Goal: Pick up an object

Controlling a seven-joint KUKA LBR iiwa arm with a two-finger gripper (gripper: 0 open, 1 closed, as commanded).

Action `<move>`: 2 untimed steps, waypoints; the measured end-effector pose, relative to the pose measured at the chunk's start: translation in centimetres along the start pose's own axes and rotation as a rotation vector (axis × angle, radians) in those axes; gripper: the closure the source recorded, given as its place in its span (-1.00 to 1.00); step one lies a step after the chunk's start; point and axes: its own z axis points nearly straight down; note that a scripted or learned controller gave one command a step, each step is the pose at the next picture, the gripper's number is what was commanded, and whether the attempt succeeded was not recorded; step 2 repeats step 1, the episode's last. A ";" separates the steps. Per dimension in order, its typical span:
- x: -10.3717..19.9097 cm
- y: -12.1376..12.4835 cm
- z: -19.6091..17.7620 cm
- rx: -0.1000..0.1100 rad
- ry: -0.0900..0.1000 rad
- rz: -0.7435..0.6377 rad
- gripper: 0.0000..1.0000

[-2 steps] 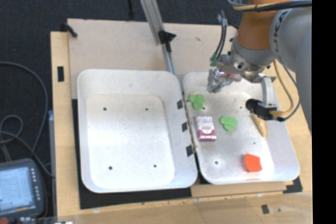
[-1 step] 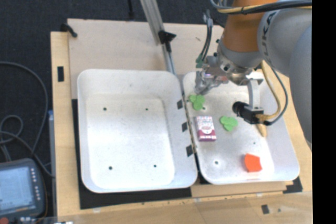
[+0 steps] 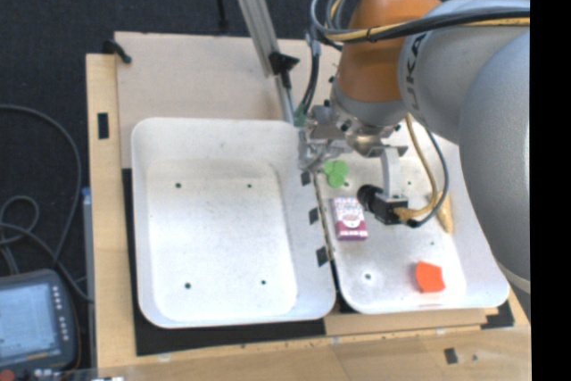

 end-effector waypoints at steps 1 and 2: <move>5.0 -0.9 0.5 0.001 -0.001 0.000 1.00; 5.0 -0.9 0.5 0.001 -0.001 0.000 1.00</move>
